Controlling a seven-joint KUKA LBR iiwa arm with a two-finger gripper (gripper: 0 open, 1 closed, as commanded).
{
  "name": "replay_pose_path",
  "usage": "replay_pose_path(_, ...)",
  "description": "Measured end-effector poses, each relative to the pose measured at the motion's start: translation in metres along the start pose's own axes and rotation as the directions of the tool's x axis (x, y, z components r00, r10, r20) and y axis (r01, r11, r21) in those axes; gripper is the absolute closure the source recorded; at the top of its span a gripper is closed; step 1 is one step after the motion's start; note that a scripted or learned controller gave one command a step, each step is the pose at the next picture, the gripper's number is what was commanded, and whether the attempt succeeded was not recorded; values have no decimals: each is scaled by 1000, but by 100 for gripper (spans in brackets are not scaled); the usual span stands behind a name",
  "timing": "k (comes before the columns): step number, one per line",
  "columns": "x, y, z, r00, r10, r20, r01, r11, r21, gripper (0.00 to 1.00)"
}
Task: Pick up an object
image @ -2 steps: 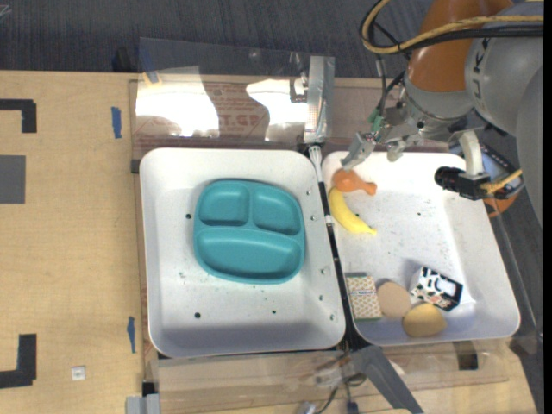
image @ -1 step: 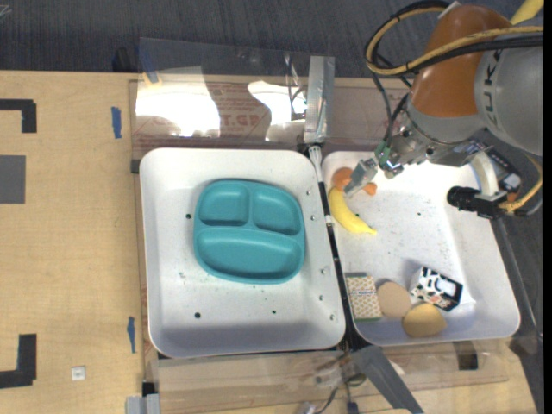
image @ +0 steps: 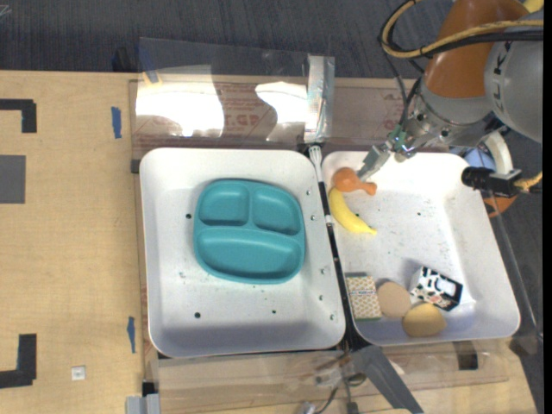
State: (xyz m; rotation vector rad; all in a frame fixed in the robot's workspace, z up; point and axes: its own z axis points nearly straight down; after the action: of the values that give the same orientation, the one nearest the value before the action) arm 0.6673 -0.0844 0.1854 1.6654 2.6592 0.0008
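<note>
While the gripper [image: 373, 164] is hanging with fingers slightly apart and clamping nothing, the orange object [image: 348, 180] is lying just beneath and leftward of their tips, beside the banana [image: 349, 214].

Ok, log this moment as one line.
end effector: over right bin, at orange object | banana: beside it | teal plate: left bin

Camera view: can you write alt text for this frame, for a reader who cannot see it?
The grey arm's hand reaches from the right into the right bin, just above a small orange object beside a banana. Two potato-like lumps, a patterned packet and a black-and-white item lie at that bin's near edge. The left bin holds a teal divided plate.
</note>
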Motion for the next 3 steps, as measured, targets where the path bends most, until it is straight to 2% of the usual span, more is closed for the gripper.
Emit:
replay_pose_path(1, -12, -11, 91, 920, -392, -16, 393, 920, 12, 0)
replay_pose_path(2, -6, -20, 98, 996, -90, -2, 90, 996, -2, 0)
replay_pose_path(3, 52, 8, -7, 999, -53, 3, 53, 999, -12, 0)
